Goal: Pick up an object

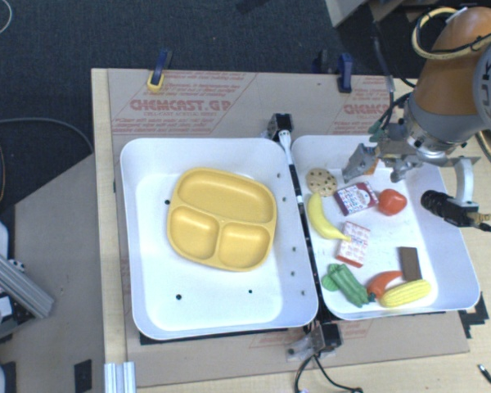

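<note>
The end effector (382,164) hovers spread open and empty over the right bin (462,256). Just below it lie the red packet (356,198) and the tomato (392,202), with the cookie (320,180) beside them. The tomato looks light, smooth and likely to roll, so gripping across its middle seems best

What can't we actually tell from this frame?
- Gripper: hovering above the right bin; whether anything sits between its fingers is too small to tell.
- Labels on the red packet and small card: too small to read.
- Right bin's near right corner: hidden by the black object on the arm.
</note>
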Robot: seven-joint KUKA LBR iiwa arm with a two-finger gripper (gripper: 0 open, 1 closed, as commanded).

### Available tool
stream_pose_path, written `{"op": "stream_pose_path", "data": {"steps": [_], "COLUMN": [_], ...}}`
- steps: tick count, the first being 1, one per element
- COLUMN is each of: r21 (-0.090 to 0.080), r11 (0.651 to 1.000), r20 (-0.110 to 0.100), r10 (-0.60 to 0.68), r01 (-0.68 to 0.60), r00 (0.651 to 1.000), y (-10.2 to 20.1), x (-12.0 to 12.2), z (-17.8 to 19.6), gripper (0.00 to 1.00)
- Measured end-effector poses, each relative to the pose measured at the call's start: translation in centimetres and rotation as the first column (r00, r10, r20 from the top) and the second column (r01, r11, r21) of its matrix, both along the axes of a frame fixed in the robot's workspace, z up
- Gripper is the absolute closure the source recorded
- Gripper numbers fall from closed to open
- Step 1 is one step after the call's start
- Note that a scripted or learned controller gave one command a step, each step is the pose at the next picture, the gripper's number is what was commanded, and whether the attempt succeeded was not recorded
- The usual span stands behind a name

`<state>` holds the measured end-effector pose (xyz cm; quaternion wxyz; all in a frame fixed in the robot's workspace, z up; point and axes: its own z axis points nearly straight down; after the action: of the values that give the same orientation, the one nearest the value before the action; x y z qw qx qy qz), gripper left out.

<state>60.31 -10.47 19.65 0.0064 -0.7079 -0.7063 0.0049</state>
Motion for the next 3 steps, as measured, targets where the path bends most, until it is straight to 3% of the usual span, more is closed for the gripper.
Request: {"op": "stream_pose_path", "data": {"steps": [1,3], "r21": [-0.001,-0.001], "r11": [1.0,1.0], "r20": [0.013,0.009], "r10": [0.002,0.003], "r01": [-0.002,-0.003], "r00": [1.0,1.0], "y": [0.0,0.2], "x": [0.3,1.5], "z": [0.7,-8.6], "gripper": [0.0,0.0]}}
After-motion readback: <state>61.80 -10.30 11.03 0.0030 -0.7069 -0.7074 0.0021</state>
